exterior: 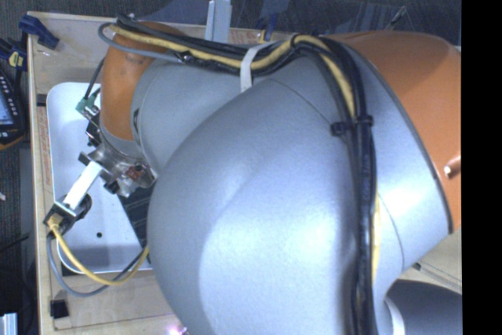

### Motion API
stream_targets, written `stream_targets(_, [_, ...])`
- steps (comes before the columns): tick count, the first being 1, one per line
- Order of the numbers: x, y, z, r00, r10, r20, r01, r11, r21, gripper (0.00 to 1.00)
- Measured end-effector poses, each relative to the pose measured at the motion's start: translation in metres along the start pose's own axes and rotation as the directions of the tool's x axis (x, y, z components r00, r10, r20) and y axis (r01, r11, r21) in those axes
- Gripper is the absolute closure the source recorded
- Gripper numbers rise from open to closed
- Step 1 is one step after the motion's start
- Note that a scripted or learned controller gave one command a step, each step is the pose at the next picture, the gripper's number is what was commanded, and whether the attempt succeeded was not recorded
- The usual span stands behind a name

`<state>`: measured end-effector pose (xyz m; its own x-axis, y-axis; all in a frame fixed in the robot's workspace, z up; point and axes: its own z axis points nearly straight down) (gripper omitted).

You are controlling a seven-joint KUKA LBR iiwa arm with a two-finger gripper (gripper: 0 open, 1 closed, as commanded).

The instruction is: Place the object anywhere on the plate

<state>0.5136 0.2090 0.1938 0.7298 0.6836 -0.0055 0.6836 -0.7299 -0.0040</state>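
Observation:
My grey arm, with its orange band, reaches across from the right and covers most of both bins. Its wrist hangs over the left white bin. The gripper sits below the orange band as a dark shape just above the bin floor, largely hidden by the arm's body. A white bracket juts from the wrist to the lower left, with a yellow cable looping off its end.
A black and yellow cable bundle runs along the arm. The wooden bench edge borders the left bin. A blue clamp lies at the bench's far left corner. A small dark speck marks the bin floor.

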Motion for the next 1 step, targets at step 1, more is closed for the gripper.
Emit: stream_targets(1, [0.0009, 0.0324, 0.0159, 0.879, -0.476, 0.001, 0.476, 0.879, 0.001, 1.00])
